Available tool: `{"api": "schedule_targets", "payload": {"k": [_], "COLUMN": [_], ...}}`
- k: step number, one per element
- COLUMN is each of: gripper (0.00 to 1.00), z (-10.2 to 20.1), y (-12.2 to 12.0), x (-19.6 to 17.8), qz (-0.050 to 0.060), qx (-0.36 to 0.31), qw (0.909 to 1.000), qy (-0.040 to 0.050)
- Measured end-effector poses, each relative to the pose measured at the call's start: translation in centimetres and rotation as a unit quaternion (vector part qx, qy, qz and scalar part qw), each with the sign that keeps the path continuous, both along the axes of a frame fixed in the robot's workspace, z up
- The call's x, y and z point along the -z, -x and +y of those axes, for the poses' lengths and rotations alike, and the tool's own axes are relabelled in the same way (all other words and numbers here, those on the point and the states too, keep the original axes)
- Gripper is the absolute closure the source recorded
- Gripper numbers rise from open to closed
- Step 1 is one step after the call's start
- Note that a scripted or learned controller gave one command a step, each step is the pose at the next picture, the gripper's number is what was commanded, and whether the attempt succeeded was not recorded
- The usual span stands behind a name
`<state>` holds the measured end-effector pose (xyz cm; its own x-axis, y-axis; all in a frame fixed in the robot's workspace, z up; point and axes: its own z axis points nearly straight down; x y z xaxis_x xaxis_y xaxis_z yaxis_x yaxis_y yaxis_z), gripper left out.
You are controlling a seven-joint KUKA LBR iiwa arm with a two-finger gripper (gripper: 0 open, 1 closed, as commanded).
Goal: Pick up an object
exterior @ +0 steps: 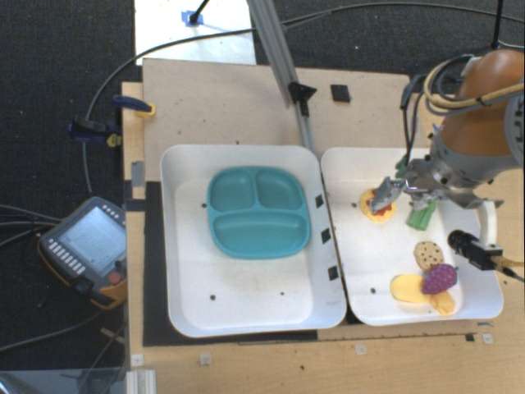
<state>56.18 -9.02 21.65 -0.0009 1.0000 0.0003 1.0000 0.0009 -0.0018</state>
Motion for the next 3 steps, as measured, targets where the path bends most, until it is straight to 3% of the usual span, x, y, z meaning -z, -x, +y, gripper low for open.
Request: {"api": "schedule_targets", "payload": {"k": [2,3], "gripper": [0.0,1.0], "z": [0.2,0.2], "y": [-0.2,-0.4], "x": [8.6,7.3], "qz": [0.0,-0.002], "qx": [0.0,0.0], "qw": [1.0,1.0], "qy": [0.0,0.0004]}}
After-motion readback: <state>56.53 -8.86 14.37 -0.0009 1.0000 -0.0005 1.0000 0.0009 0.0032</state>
